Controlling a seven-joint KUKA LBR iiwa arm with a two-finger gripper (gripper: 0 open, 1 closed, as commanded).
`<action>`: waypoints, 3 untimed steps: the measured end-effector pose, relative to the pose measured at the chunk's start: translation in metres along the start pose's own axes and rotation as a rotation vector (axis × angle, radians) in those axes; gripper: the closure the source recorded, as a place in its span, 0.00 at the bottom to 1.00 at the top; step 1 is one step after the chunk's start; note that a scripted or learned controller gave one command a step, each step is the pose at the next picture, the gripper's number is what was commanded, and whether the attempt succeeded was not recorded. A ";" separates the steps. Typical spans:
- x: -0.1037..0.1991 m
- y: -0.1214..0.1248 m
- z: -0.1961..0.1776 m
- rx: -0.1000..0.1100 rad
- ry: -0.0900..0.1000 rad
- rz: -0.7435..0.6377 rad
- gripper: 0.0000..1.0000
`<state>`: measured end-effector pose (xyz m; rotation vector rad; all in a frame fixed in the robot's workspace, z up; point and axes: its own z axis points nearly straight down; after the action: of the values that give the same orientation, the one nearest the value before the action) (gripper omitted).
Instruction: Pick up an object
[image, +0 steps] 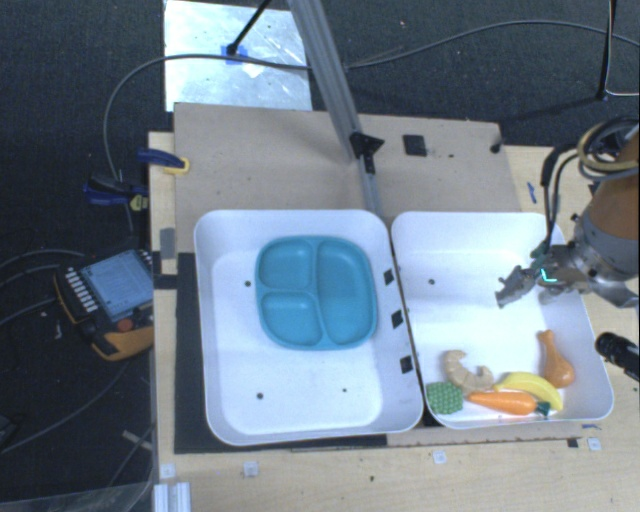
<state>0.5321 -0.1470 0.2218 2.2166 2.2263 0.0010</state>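
My two bins (300, 420) are white; one holds a blue plate (316, 292), the other a yellow banana (530, 384) and an orange carrot (502, 402).

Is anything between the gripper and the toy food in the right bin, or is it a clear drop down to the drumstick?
Nothing visible stands in the way. The gripper is over bare floor of the right bin, and the drumstick lies nearer the camera with open white floor between. The banana and carrot lie beyond it.
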 end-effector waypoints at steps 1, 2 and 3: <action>0.000 0.000 0.000 -0.001 0.000 0.000 0.00; -0.001 -0.004 0.062 0.004 0.000 0.003 0.00; 0.003 -0.010 0.106 0.003 0.000 0.003 0.00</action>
<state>0.5221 -0.1443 0.1154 2.2221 2.2245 -0.0023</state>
